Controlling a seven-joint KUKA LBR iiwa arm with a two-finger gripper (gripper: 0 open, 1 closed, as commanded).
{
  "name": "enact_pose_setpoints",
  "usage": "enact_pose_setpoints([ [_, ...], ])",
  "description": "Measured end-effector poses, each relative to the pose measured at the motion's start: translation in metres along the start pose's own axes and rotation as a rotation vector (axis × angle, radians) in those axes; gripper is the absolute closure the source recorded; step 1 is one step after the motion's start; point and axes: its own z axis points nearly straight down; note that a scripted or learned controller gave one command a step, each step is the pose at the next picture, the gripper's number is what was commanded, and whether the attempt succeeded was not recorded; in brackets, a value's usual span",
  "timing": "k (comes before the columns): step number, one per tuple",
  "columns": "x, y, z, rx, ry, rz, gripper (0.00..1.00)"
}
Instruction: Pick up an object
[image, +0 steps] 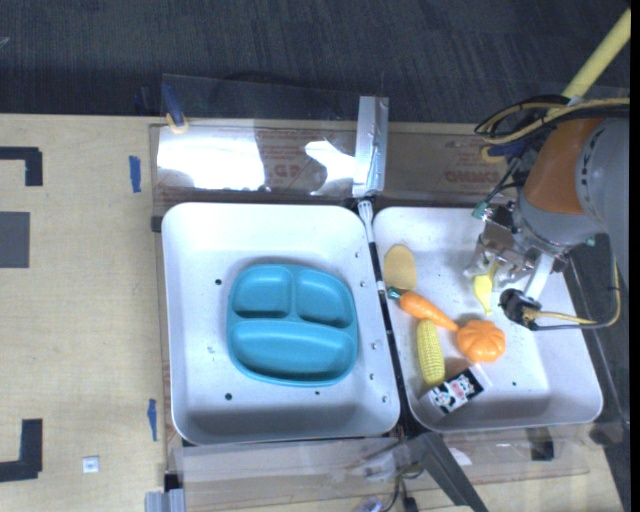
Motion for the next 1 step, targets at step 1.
enact_pose_setpoints([
  [1,0.0705,-0.0514,-0.0689,-0.001,-0.001,-0.265,1.0],
])
